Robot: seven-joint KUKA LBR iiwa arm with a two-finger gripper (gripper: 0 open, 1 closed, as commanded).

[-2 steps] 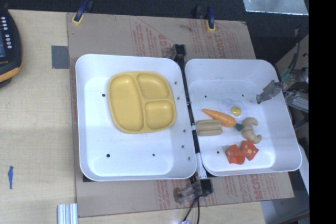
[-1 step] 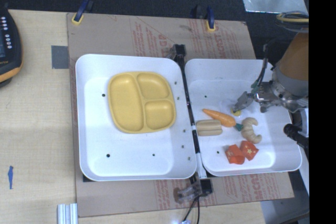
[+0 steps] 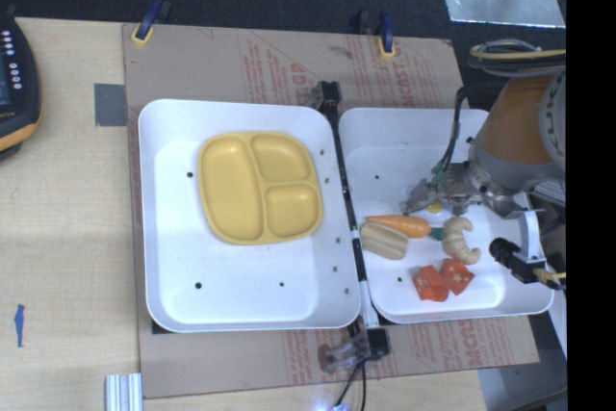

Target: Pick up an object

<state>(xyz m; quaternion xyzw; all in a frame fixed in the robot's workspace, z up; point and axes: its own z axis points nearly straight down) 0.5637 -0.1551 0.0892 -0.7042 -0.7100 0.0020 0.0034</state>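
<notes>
Camera view. Bench point(image 3: 77, 236): light wood, with a brown board under two white bins.

Left bin point(image 3: 173, 294): holds one yellow divided plate point(image 3: 260, 186), three compartments, lying flat toward the upper middle.

Right bin point(image 3: 385, 159): holds the pickable items, all gathered in its lower half.
- Carrot point(image 3: 399, 226): orange, lying crosswise, just above and touching a tan bread-like piece point(image 3: 384, 243).
- Pale curved piece point(image 3: 460, 241): beside the carrot's right end, apart from the bread.
- Red pieces point(image 3: 443, 280): two together, nearest the bin's lower wall.

Arm: enters from the right, orange band above the wrist. Gripper point(image 3: 438, 194) sits low over the right bin, just above the carrot's right end and the pale curved piece. Whether the fingers are parted or closed I cannot tell; nothing is seen between them.

Step in hand, as judged: settling on one item for a grasp. To do it well, the carrot is likely the nearest fair target; the fingers should straddle its narrow width, not its length, and come down clear of the bread touching it. The red pieces lie close to the wall, a poorer choice.
</notes>
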